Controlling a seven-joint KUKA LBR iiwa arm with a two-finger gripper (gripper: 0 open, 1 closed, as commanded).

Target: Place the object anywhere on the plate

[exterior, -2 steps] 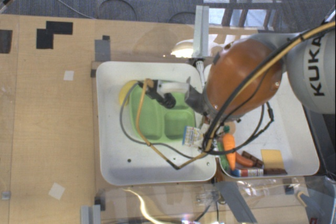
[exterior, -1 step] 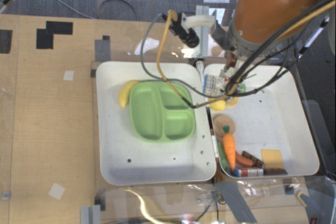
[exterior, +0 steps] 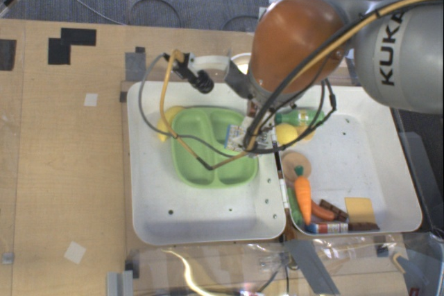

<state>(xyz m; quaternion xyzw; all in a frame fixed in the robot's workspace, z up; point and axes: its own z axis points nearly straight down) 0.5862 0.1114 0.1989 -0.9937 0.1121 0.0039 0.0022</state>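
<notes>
Whether the gripper (exterior: 248, 137) holds anything I cannot tell, as it hangs over the right edge of the green divided plate (exterior: 201, 170) in the left bin (exterior: 156, 218), so a release here might drop an object beyond the plate's rim.
</notes>
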